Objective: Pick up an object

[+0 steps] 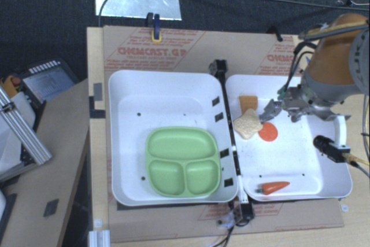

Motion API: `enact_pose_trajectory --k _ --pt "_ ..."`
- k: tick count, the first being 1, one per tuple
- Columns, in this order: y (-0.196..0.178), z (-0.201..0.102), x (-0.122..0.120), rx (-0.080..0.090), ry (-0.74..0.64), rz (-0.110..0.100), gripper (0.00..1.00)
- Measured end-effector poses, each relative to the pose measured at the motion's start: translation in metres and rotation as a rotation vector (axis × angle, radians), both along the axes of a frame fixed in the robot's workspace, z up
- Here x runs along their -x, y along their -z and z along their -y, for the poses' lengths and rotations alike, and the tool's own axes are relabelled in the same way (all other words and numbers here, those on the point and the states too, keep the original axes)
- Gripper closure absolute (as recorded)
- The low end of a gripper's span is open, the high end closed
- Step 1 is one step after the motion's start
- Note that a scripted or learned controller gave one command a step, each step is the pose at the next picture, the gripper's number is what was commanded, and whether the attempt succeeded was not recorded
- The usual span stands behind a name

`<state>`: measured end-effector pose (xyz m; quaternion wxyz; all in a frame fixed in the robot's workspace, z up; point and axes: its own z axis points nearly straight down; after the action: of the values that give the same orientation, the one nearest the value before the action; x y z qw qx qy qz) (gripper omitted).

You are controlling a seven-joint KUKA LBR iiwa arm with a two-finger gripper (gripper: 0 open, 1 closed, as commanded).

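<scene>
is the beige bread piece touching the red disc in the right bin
Cannot tell. In the camera view the bread piece and the red disc sit edge to edge, with the tool just above; no plain gap or contact shows.

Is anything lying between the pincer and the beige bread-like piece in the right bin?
Nothing visible does. The pincer hangs at the upper right edge of the beige piece, with no object between them. The orange block sits just behind the piece and the red disc just to its right, both crowding it in the right bin.
</scene>
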<state>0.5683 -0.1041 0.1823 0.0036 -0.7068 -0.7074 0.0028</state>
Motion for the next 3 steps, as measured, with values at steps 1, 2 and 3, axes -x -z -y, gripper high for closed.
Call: enact_pose_trajectory --k 1,2,3 --pt "-0.005 0.000 -0.003 0.001 -0.002 0.011 0.00" --pt "0.045 0.009 0.002 0.001 0.000 0.006 0.00" --pt "0.093 0.009 0.000 0.000 0.001 0.013 0.00"
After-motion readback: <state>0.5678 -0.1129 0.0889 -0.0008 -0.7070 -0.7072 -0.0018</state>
